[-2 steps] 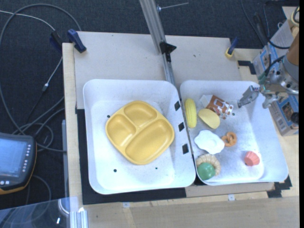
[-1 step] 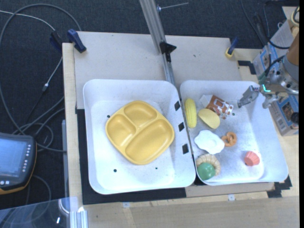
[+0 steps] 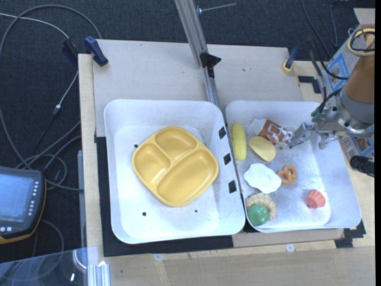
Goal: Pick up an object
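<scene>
the hand (image 3: pixel 299 137) hovers over the far part of the right bin (image 3: pixel 342 216), holding nothing; whether it is open cannot be told. the snack packet (image 3: pixel 274 132) lies just to its left.

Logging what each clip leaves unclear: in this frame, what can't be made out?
- Gripper: too small in the camera view to tell whether anything is gripped.
- Arm: cut off by the right edge, so its base is unseen.
- Orange packet: the printing is too small to read.
- Green item in the right bin: partly covered by a tan ring, so its identity is unclear.
- Tablet: cut off by the left edge.
</scene>
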You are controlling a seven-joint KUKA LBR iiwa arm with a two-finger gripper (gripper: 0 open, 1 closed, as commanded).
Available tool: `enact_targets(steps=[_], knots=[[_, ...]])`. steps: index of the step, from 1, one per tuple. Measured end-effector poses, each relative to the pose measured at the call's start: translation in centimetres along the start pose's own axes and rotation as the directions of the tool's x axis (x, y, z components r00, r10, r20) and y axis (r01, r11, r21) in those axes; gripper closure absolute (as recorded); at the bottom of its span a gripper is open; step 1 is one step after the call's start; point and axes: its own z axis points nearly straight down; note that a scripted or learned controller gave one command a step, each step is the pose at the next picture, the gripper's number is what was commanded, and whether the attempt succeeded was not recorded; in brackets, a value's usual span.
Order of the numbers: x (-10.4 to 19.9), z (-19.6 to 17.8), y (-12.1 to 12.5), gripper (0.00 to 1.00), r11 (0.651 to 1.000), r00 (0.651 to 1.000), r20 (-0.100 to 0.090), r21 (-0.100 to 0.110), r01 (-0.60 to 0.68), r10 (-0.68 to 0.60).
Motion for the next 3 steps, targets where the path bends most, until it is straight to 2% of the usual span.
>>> enact_targets(steps=[1, 2, 3], knots=[[0.6, 5.1, -1.0, 0.0, 1.0, 1.0, 0.0, -0.001, 0.0, 0.0], [0.6, 6.9, -1.0, 0.0, 1.0, 1.0, 0.001, -0.003, 0.001, -0.001], [0.6, 5.6, -0.8, 1.0, 1.0, 1.0, 0.001, -0.008, 0.002, -0.002]])
